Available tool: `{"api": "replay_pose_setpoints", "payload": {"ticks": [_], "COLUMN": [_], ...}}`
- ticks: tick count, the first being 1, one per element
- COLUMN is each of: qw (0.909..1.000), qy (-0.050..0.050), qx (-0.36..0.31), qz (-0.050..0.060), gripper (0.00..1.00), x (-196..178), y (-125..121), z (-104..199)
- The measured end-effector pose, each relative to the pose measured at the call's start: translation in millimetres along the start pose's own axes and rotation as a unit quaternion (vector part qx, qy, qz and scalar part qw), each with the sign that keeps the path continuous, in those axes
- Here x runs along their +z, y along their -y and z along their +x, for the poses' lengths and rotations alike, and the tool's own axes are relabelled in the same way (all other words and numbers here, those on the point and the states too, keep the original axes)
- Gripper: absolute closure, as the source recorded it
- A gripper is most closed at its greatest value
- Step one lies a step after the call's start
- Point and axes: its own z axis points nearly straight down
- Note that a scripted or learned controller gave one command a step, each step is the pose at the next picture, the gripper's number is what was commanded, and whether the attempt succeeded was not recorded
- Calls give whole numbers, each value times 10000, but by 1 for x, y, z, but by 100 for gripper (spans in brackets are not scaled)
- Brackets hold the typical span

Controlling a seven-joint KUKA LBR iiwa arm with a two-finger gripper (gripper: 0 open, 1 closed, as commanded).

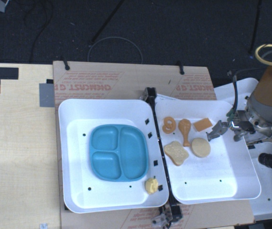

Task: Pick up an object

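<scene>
Clearly my gripper hangs over the right side of the right bin, its dark fingers spread apart with nothing between them, pointing left toward the cluster of toy food. No object is assigned, so I judge by reach: the orange wedge lies just left of my fingertips, the round cookie nearer and a little left, the drumstick beyond the wedge, the pretzel at the far left of the group, and the bread slice beside the cookie.

All of these look like moulded plastic or rubber play food: light, stiff enough not to crush, matte rather than glossy, so I would expect modest grip to be plenty. The wedge is flat with straight edges, and I would close across its two long sides. The cookie is a low disc; pinching its rim across the diameter should work, though it sits low against the smooth white floor. The drumstick's thin shaft offers an easy narrow waist. The bread slice is broad and may be too wide for my opening.

Over in the left bin, a blue divided plate of smooth hard plastic lies flat, with a small lumpy yellow piece at the near right corner, well apart from me.
</scene>
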Motion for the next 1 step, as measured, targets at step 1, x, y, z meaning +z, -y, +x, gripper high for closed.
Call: {"api": "replay_pose_setpoints", "payload": {"ticks": [1], "qw": [10000], "qy": [-3], "qx": [-4], "qz": [-2], "gripper": [0], "x": [44], "y": [2], "z": [6]}}
